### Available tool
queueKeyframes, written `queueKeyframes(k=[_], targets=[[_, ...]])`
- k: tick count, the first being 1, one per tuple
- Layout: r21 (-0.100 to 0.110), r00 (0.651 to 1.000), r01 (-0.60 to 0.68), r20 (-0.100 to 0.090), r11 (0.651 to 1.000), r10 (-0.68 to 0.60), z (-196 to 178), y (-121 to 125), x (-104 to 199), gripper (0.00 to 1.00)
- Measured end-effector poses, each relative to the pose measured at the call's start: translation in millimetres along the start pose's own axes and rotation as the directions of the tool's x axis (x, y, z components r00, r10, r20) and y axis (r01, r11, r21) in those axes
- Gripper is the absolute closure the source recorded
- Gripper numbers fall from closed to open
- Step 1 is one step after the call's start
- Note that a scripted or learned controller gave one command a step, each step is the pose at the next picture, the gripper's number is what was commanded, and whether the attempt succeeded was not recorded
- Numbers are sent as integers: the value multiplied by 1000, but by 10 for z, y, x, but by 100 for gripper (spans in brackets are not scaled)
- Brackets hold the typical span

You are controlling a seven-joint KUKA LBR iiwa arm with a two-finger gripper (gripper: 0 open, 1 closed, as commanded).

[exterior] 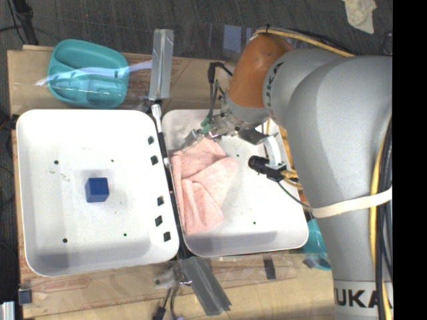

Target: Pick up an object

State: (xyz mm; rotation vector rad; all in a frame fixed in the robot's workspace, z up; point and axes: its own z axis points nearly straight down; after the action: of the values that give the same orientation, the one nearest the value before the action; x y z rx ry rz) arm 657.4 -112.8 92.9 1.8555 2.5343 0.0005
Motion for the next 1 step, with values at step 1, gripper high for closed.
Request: queueKeyframes(k=[1], targets=[[2, 1000, -2, -1, 1000, 2, 4, -545, -9, 0]])
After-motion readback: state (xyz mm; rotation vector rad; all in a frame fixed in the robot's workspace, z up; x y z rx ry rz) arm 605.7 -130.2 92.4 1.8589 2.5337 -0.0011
